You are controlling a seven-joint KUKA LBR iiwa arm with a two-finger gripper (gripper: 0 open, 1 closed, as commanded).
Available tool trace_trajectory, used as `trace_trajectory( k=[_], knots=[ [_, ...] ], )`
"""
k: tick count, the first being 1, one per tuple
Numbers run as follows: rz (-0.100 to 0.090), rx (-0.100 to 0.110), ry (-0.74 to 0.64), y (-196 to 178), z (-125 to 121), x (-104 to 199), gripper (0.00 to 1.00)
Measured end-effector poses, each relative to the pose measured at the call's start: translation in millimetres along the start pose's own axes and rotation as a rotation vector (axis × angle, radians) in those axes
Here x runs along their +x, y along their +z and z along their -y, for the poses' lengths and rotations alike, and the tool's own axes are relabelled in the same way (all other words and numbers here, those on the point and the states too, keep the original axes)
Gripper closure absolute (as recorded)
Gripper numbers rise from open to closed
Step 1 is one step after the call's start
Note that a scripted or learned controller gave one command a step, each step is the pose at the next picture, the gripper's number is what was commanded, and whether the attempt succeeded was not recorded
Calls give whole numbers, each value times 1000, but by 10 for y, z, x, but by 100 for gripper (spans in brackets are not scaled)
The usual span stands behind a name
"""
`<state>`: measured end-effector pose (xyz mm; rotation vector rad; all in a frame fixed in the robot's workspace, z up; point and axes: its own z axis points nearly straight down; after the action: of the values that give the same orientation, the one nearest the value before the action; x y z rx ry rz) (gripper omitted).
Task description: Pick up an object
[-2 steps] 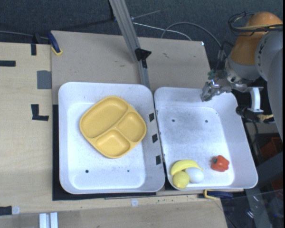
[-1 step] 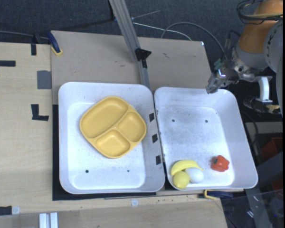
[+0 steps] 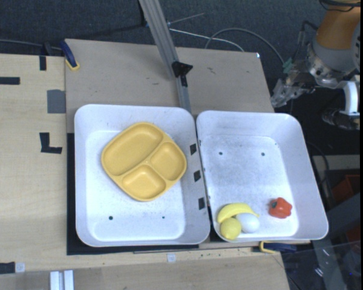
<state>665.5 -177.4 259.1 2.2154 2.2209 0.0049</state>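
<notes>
Yellow tray [image 3: 144, 161] fills our left bin [image 3: 85, 180]; gripper [image 3: 285, 88] hangs off past the right bin [image 3: 302, 162], can't tell its state.

Light falls bright and even from overhead; both white bins [image 3: 139, 116] glare a little, nearly washed out. Shadows beneath the yellow tray [image 3: 144, 161] are soft. The dark surround stays dim, slightly grainy.

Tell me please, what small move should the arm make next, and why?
Probably swing the gripper left and toward the camera, over the right bin. It sits beyond that bin's far right corner, while the red pepper, banana and white egg lie along the near wall.
</notes>
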Motion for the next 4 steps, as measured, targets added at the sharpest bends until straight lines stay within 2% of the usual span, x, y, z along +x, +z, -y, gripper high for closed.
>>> trace_trajectory(
  k=[1, 4],
  knots=[
    [-3, 6, -5, 47, -71, 635, 100],
    [-2, 8, -4, 428, -105, 2159, 100]
  ],
)
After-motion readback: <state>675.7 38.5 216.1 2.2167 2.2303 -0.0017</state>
